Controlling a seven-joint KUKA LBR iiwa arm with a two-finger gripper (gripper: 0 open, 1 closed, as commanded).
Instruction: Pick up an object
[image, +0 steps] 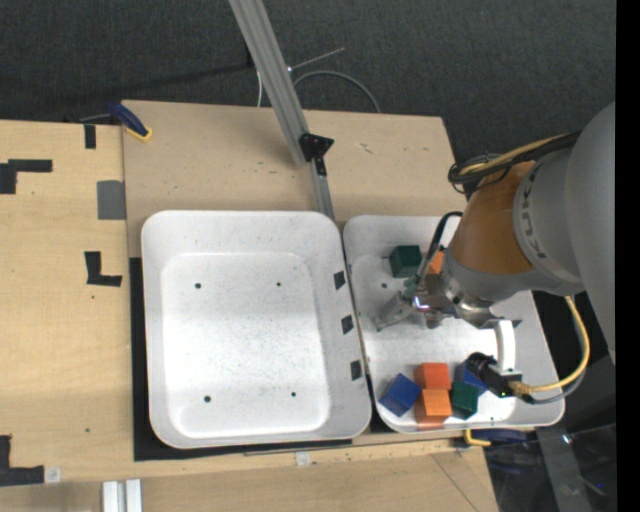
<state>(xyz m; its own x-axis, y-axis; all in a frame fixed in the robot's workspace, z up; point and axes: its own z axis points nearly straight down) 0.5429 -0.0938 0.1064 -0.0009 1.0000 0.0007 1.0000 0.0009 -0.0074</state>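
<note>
The pincer (418, 300) is seen low inside the right bin (375, 262); whether it is spread or pressed together cannot be told. A dark green block (404, 260) lies just beside it. Blue (399, 393), orange (434, 375) and green (464, 399) blocks are clustered at that bin's near wall.

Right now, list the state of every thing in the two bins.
Dark green block: loose, at the right white bin's far end.
Blue block, two orange blocks, green block: clustered at its near end.
Gripper: low over the bin floor.
</note>
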